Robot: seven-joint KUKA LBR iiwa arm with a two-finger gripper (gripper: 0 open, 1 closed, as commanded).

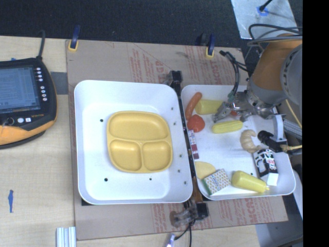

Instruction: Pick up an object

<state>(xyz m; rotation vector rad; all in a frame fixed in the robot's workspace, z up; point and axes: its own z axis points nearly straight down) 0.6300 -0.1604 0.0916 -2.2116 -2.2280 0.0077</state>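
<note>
The right bin holds several toy items. A long yellow piece lies near its far middle, and my gripper hangs just above and behind it, fingers spread open with nothing between them. Another yellow piece lies to the gripper's left, beside an orange carrot-like stick and a red tomato. A tan croissant-like piece sits to the right of the long yellow piece. The grey and orange arm comes in from the right.
Near the right bin's front lie a black-and-white figure, a yellow bottle, a patterned box and a yellow disc. The left bin holds a yellow divided plate. A tablet lies at far left.
</note>
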